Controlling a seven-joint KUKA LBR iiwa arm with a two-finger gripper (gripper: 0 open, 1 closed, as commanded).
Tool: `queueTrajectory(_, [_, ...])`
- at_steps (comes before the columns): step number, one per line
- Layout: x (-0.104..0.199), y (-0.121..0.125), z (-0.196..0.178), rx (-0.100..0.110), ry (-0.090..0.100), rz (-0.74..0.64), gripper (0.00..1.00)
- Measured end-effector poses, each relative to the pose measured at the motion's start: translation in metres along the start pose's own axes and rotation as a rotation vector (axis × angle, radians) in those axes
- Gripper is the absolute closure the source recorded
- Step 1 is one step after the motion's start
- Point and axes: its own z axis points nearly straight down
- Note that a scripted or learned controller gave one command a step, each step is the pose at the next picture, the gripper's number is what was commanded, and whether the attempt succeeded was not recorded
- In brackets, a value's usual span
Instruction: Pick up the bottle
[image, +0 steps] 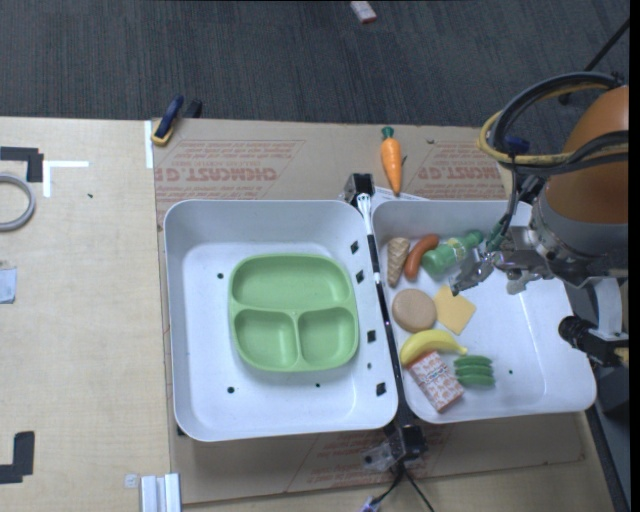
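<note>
where gripper (472, 270) meets green bottle (448, 254) (right bin (560, 380)), jaw state unclear.

A green bottle (447, 255) is seen in the right-hand bin (560, 390), near its far wall and toward the left of that bin. It is laid on its side, its length running roughly left to right. Its body is bright green and rounded. It is set just beside a red sausage (423, 248) on its left, and above a yellow cheese slice (458, 313).
</note>
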Motion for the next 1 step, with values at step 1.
queueTrajectory(1, [-0.0004, 0.0004, -0.0093, 0.000, -0.001, 0.001, 1.00])
